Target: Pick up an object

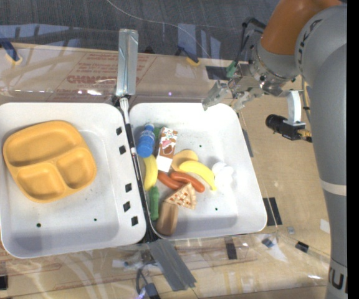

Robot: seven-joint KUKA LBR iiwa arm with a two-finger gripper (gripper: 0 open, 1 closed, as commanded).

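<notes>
Jaws spread apart and gripping nothing, the gripper (224,96) hangs over the far right corner of the right bin (245,192), touching none of the toys. A banana (198,172), sausages (181,180), a pizza slice (182,197) and a blue bottle (146,141) lie heaped along that bin's left side. In the left bin (61,229), a yellow divided tray (47,159) sits toward its far left corner.

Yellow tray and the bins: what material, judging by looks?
Yellow tray: looks like moulded plastic, matte, with rounded compartment walls and uniform colour. Left bin and right bin: probably thin formed plastic, white with a slight sheen and soft rounded rims.
</notes>
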